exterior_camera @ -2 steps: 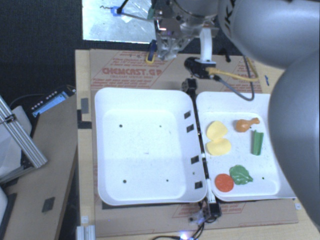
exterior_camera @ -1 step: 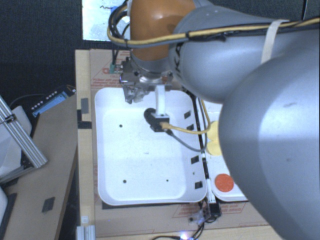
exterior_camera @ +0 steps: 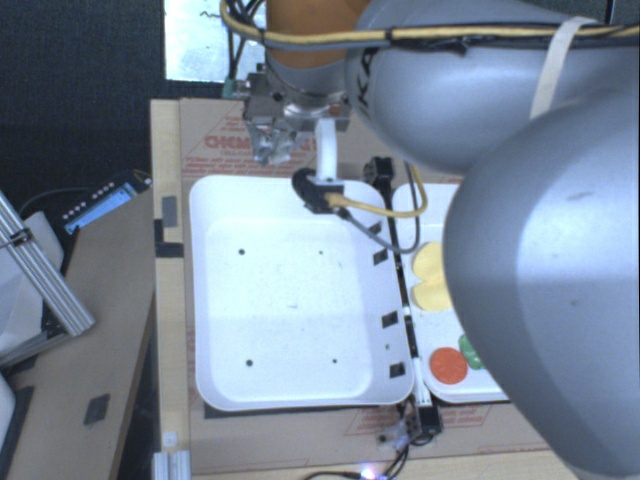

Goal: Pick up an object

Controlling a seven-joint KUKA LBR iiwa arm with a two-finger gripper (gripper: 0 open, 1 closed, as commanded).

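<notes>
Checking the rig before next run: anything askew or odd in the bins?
Nothing spilled or damaged. The gripper hangs over the bench beyond the left bin's far rim, away from the yellow, orange and green pieces in the right bin.

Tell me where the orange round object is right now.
The orange round object lies in the right bin, near its front left corner, beside a green piece and in front of two yellow pieces.

The grey arm (exterior_camera: pixel 520 168) sweeps in from the right, filling the frame's right side, its orange band (exterior_camera: pixel 320 13) at top centre. Below the band, the gripper (exterior_camera: pixel 272 146) hangs in the upper middle, pointing downward.
</notes>
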